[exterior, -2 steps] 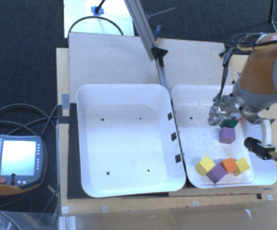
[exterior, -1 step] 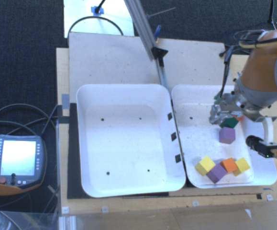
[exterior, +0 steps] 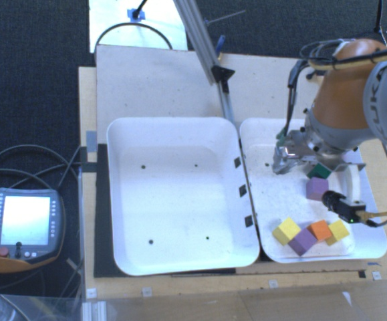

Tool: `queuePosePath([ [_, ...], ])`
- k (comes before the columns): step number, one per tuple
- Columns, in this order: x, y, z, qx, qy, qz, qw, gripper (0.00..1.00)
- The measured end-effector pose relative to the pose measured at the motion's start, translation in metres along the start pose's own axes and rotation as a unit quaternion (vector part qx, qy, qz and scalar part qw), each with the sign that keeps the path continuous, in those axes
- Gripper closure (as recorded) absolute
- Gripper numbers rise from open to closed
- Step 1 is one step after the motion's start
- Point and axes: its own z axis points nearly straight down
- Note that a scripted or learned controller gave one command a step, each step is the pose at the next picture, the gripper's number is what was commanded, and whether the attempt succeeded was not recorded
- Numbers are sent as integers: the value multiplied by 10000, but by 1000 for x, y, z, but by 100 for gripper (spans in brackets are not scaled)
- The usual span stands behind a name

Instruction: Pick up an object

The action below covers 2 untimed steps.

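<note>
The claw [exterior: 283,160] hangs over the right bin [exterior: 263,199], toward that bin's far left part, at the end of the grey arm [exterior: 353,105] that comes in from the right. Whether it is wide or narrow cannot be told from here, and nothing can be seen between its tips.

Just to its right, partly under the wrist, sits a green block [exterior: 320,171], and just below that a purple block [exterior: 317,188]. Along the near edge of the same bin lies a tight cluster: a yellow block [exterior: 287,231], a second purple block [exterior: 303,241], an orange block [exterior: 321,230] and a smaller yellow block [exterior: 338,231], touching or nearly so.

The left bin [exterior: 123,179] stands beside it. A control tablet [exterior: 21,229] lies on the floor off the bench's left edge.
</note>
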Motion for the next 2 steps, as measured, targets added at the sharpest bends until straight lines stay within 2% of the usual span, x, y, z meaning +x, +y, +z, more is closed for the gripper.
queuePosePath([
  [1, 56, -10, -11, 8, 7, -6, 10000, 100],
  [2, 112, -21, 0, 18, 5, -3, 10000, 100],
])
